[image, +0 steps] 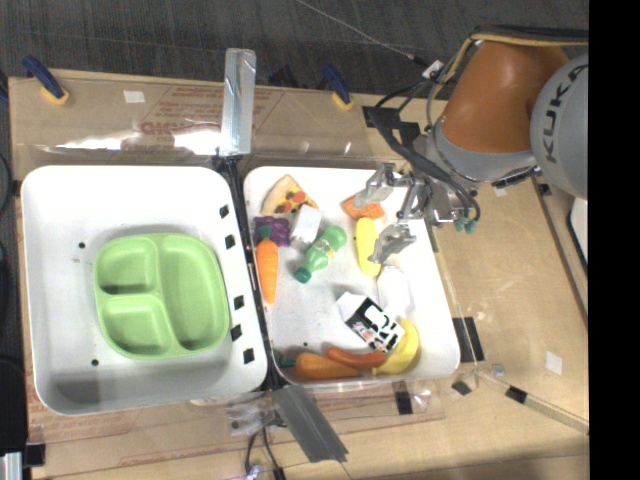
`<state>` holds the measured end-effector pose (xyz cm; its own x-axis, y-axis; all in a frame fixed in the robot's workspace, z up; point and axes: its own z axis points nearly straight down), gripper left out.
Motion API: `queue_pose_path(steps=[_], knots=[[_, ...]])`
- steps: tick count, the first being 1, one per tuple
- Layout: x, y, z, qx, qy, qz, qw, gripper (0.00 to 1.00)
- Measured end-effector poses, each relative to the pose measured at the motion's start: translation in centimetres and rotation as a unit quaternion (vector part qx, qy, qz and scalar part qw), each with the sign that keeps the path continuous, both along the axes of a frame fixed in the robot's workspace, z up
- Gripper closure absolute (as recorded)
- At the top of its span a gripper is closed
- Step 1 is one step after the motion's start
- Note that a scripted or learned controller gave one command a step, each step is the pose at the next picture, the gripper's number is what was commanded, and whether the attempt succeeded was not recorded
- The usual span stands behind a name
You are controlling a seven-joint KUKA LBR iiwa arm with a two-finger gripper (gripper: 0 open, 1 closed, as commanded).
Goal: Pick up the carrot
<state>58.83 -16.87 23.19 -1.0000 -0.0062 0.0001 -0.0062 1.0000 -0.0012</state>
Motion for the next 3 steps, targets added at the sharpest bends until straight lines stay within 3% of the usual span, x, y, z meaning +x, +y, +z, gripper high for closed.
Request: queue_pose_path(steps=[1, 2, 3], knots=[[-4.6, 1.8, -9.4, 0.0018, 0.003, 0.030, 0.9995, 0.00], [-6.7, 7.6, -12.7, 0.0015, 0.001, 0.166, 0.9861, 0.00], [-9.2, 6.9, -13.1, -0.0038, -0.017, 0.049, 0.9986, 0.00]])
